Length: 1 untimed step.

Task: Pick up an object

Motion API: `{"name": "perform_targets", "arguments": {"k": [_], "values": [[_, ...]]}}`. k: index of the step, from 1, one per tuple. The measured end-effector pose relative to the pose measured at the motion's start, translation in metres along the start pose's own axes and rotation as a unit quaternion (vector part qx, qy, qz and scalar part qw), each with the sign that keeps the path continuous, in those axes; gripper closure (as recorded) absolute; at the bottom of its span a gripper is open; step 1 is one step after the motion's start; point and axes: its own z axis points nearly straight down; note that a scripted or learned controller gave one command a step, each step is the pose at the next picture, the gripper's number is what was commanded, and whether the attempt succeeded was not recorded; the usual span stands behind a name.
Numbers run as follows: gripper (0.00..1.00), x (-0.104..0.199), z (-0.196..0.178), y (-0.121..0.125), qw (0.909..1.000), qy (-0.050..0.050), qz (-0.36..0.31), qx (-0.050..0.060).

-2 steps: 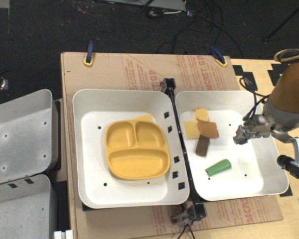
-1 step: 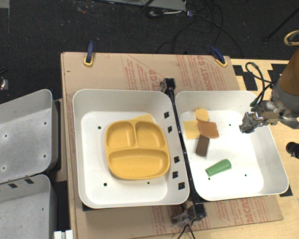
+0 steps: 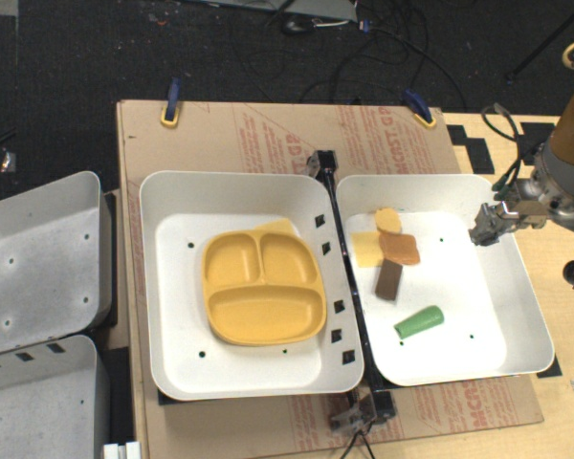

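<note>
1. Camera view: the gripper (image 3: 486,224) hangs at the right-hand rim of the shallow white right-hand bin (image 3: 478,352), at the end of the grey arm (image 3: 555,175) that comes in from the right. It looks to be above the bin's upper right part, and nothing can be seen in it. Whether it is spread or closed I cannot tell at this size and angle.

2. The candidate things all lie to the gripper's left, well apart from it. Farthest along, near the divider between the bins, is a flat pale-yellow square piece (image 3: 365,249). Touching its upper right corner is a small rounded orange-yellow piece (image 3: 387,220). A brown-orange block (image 3: 400,249) overlaps the yellow square's right side, and a dark brown oblong block (image 3: 389,280) sits just below it, touching. A green cylinder (image 3: 419,321) lies apart from that cluster, below and to the gripper's left, tilted on the bin floor.

3. Beyond the divider, in the white left-hand bin (image 3: 172,352), rests a yellow plastic divided tray (image 3: 264,288). Both bins stand on the cardboard-topped desk (image 3: 268,132).

4. Judged step: the approach, with no pick begun.

5. Next move: travel left over the bin and settle above one target. The green cylinder seems the easier choice, since it lies alone; the gripper should straddle its short axis before descending. The clustered pieces risk a crowded, failed grasp.
</note>
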Motion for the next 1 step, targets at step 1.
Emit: {"name": "perform_targets", "arguments": {"k": [1], "values": [[1.0, 0.0549, -0.0074, 0.0002, 1.0, 0.002, -0.002, 0.002]]}}
